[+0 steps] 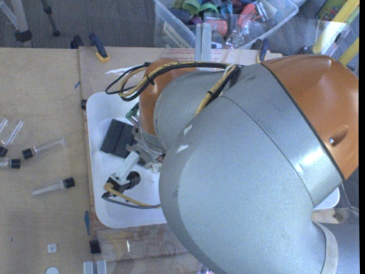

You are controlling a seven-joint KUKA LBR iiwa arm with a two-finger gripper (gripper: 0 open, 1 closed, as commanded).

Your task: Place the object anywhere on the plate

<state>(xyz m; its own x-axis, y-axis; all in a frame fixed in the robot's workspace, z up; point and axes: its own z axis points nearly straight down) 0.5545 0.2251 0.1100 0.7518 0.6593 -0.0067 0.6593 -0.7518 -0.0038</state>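
Observation:
My grey arm [245, 170] with its orange band [319, 107] reaches across and hides most of both bins. Its wrist end, with the gripper [147, 150], hangs low over the left white bin [97, 170], near that bin's middle. A black ribbed block [117, 137] lies flat on the bin floor just left of the wrist. The arm covers whatever lies under and to the right of the wrist.
Several clear tubes with black caps [51, 186] lie on the wooden bench left of the bin. A clear tub of colourful items [222, 10] stands behind the bins. A blue clamp [98, 47] sits at the board's back left corner.

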